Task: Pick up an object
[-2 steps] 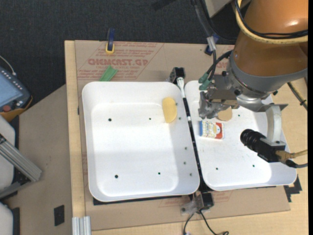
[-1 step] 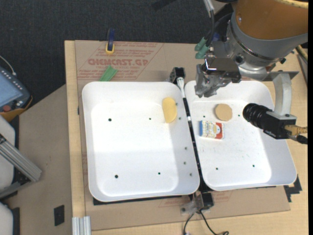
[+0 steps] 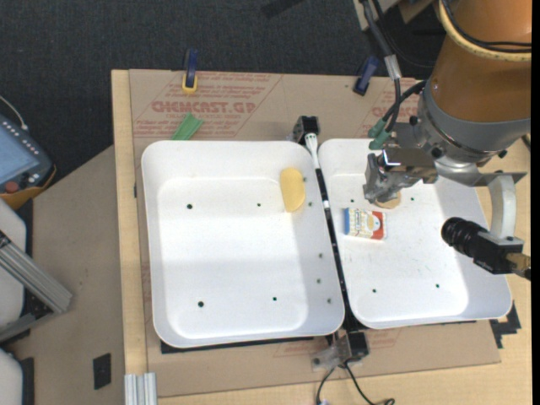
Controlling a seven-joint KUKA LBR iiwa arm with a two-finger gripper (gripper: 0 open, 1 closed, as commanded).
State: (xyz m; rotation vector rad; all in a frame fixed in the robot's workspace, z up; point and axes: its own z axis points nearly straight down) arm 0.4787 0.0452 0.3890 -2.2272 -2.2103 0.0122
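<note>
A small white card box [image 3: 364,224] with red and blue print lies flat in the right bin [image 3: 422,306], near its left wall. My gripper [image 3: 384,186] hangs over the upper left part of that bin, just above and to the right of the box. A small tan shape [image 3: 390,198] shows at the gripper's lower end; whether it is a held thing or something lying in the bin is unclear. A pale yellow oblong object [image 3: 292,190] rests in the left bin [image 3: 228,310], close to its right wall.
Both bins sit on a brown cardboard sheet [image 3: 245,99]. Blue clamps [image 3: 191,70] [image 3: 365,74] stand at its far edge, with a green piece [image 3: 187,126] near the left bin. A black cylindrical part [image 3: 472,241] juts over the right bin's right side.
</note>
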